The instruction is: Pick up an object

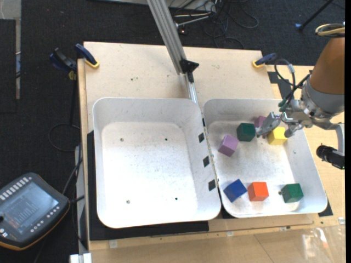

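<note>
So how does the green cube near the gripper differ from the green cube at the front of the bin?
The green cube near the gripper sits toward the back of the right bin, close beside the gripper; the front green cube lies in the near right corner, far from it. The back one has a purple cube and a yellow cube nearby; the front one neighbours an orange cube. Both are green, similar in size, and rest on the bin floor.
</note>
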Controlling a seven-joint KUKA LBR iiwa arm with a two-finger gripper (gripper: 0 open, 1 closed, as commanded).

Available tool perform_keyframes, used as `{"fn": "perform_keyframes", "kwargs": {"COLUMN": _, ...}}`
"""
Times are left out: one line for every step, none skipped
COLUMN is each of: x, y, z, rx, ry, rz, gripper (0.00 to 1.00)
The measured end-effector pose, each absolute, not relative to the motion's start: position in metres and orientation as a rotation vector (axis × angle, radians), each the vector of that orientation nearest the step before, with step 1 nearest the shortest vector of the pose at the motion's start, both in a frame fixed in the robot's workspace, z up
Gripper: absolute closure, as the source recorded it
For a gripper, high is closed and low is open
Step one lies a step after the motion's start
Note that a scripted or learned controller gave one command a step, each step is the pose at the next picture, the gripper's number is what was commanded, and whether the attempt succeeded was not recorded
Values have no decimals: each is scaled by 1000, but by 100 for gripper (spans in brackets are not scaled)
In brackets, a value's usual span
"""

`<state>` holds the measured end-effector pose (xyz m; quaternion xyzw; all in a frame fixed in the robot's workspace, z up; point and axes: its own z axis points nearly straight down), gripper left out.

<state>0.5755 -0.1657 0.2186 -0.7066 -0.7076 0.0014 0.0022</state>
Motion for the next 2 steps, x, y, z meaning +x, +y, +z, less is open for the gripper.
{"fn": "perform_keyframes", "kwargs": {"x": 576, "y": -166, "z": 221, "rx": -2220, "ry": -2223, "rz": 0, "gripper": 0}}
{"fn": "perform_keyframes", "kwargs": {"x": 569, "y": -167, "z": 175, "rx": -2220, "ry": -2218, "rz": 5, "gripper": 0}}
